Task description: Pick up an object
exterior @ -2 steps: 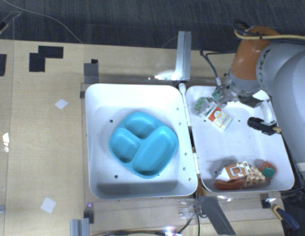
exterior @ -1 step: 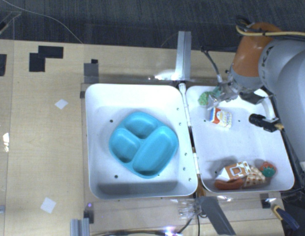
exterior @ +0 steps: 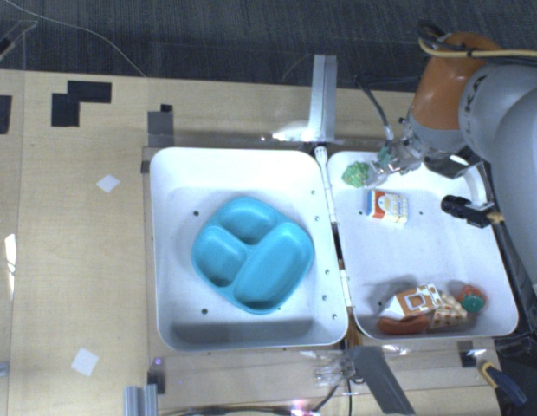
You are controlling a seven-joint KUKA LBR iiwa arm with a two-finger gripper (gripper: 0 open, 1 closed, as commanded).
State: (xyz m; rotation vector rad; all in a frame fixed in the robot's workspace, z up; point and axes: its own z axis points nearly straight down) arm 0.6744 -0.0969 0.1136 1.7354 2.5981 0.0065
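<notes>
**Nothing lifted yet**

Nearest you, a toy cluster (exterior: 429, 308) lies in the right bin (exterior: 424, 258). Beyond it sits a small carton (exterior: 389, 206). Farthest, the gripper (exterior: 391, 160) hangs just beside a green object (exterior: 357, 173); you cannot tell its state. The grasp remains to be done.

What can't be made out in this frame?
- gripper: too small and blurred in the camera view to tell its finger state, or whether it touches the green object.
- Pile at the right bin's near edge: items overlap, so individual shapes are unclear.
- Small carton: print too small to read.
</notes>
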